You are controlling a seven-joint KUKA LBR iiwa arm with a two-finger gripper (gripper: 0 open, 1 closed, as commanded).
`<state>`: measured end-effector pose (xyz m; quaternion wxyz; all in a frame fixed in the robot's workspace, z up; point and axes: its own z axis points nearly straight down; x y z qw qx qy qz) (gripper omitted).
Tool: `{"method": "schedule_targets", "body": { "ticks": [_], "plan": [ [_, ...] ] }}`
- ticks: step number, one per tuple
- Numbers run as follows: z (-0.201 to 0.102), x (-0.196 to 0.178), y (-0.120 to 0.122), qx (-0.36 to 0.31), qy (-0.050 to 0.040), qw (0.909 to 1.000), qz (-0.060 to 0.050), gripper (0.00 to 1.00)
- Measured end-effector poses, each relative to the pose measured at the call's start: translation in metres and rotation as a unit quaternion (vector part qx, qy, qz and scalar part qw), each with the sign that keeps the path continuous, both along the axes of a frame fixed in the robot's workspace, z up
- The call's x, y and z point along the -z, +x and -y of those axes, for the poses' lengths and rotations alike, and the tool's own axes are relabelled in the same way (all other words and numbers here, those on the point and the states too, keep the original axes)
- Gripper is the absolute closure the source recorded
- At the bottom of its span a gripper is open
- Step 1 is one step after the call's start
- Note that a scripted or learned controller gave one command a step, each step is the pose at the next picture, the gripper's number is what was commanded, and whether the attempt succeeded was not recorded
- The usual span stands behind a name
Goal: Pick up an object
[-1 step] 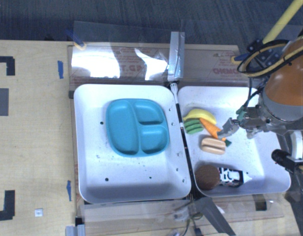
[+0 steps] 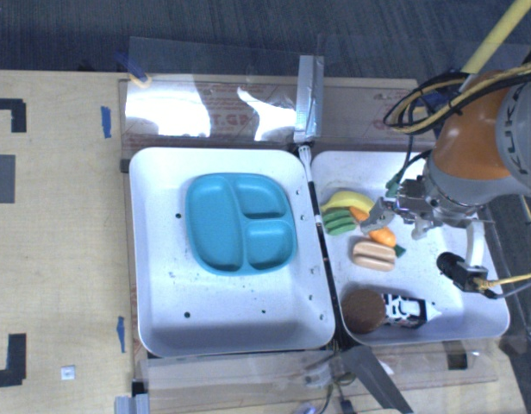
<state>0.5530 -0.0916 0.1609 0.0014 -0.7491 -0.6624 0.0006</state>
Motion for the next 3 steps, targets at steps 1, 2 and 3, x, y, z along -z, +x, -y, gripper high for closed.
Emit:
{"method": "schedule_targets", "body": {
  "ticks": [1, 2, 3],
  "plan": [
    [0.004, 0.073, 0.030, -0.031, -0.0008, 0.9995, 0.005, 0.00],
    [0.023, -0.041, 0.015, -0.018, -0.0015, 0.9998, 0.006, 0.00],
    [0.017, -0.033, 0.048, -0.072, -0.0013, 0.9974, 0.003, 0.00]
  ]
}}
